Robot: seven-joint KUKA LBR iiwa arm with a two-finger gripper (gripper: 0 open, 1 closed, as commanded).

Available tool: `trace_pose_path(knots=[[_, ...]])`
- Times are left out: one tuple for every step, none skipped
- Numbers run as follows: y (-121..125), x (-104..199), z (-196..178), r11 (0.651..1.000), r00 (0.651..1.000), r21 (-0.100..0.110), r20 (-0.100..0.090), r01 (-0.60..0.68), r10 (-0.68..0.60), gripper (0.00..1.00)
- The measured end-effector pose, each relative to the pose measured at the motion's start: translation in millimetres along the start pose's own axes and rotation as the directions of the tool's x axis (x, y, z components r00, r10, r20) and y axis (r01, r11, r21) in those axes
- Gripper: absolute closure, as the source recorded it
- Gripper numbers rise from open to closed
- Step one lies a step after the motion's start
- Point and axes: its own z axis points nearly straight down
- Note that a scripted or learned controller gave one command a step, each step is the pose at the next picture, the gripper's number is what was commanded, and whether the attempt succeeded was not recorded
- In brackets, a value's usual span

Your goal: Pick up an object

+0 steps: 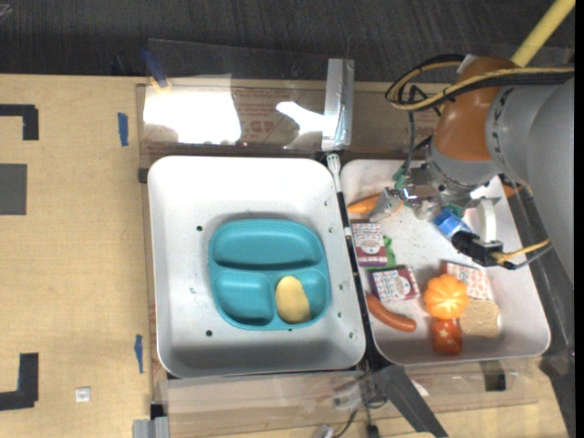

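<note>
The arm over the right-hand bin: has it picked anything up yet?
Not that I can see. The arm reaches over the right bin's far end. The gripper is near an orange item; nothing visibly held. The sausage and orange fruit lie untouched. Grasping and lifting remain.

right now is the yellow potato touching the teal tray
Touching. The camera view shows the yellow potato resting inside the lower right compartment of the teal tray, against its divider.

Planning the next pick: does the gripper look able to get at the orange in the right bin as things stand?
Probably yes. The orange lies exposed from above, with the gripper in the same bin, though neighbouring items crowd its sides.
</note>
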Motion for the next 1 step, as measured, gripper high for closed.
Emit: trace_pose_path(knots=[[20.3, 0.1, 0.8, 0.996, 0.996, 0.018, 0.001, -0.084, 0.084, 0.00]])
